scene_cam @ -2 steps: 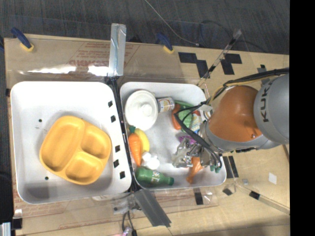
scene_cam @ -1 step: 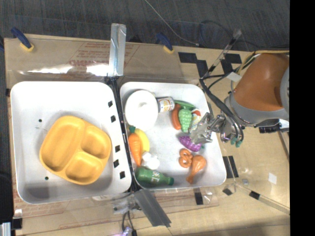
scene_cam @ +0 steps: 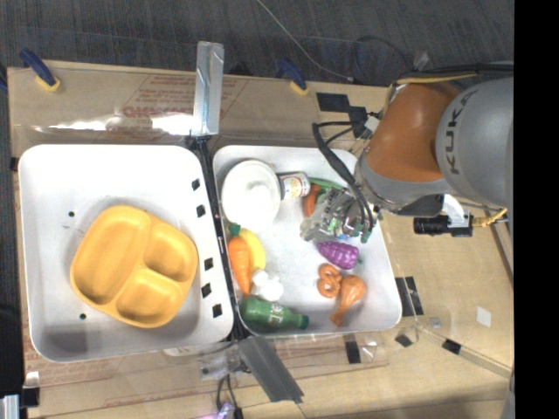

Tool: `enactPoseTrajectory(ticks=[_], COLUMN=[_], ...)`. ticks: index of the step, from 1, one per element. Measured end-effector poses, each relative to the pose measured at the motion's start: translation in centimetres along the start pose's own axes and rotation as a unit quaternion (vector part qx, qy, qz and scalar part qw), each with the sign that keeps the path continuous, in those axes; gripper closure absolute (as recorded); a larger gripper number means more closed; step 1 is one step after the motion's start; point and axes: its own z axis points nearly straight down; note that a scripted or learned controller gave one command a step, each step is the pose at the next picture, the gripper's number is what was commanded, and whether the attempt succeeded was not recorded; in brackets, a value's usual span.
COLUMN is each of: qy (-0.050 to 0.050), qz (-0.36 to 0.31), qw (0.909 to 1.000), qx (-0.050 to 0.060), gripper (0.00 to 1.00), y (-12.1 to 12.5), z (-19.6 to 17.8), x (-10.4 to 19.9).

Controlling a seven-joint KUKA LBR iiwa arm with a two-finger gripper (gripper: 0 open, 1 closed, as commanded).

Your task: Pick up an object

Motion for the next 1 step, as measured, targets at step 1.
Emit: enactPoseTrajectory(ticks=[1], qy=[-0.001], qz=[0.076], qw=[0.9971], qx=[-0.001], gripper=[1.00], y=[8.31], z=[-5.53], x=[0.42])
